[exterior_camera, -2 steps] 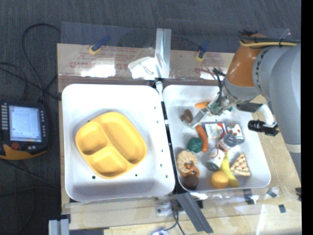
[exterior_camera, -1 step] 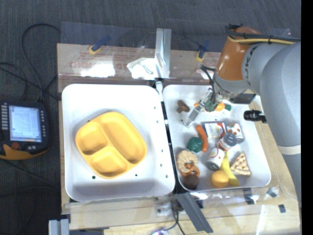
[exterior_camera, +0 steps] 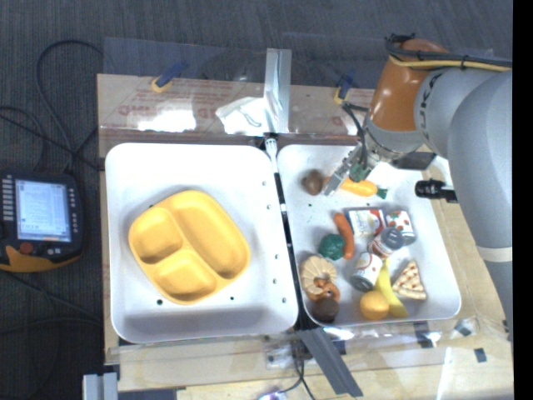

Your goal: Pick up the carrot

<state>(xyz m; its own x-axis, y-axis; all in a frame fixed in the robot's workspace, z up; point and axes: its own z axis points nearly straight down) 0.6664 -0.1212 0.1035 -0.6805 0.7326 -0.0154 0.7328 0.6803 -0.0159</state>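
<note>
The carrot [exterior_camera: 359, 188] is a short orange piece with a green stub at its right end. It lies flat near the back of the right bin [exterior_camera: 445, 248]. My gripper [exterior_camera: 348, 178] hangs low over the back of that bin, right above the carrot's left end. Its fingers are spread open: one grey fingertip [exterior_camera: 332, 183] points down-left towards a brown ball, the other sits just over the carrot. Nothing is held between them.
A brown ball [exterior_camera: 312, 182] lies left of the gripper. Closer to the front are a thin red-orange vegetable [exterior_camera: 344, 232], a green lump [exterior_camera: 331, 246], a printed box [exterior_camera: 379, 221], two cans, a banana [exterior_camera: 386, 290], an orange, a pizza slice [exterior_camera: 408, 281] and a brown pastry. The left bin holds a yellow divided plate [exterior_camera: 187, 244].
</note>
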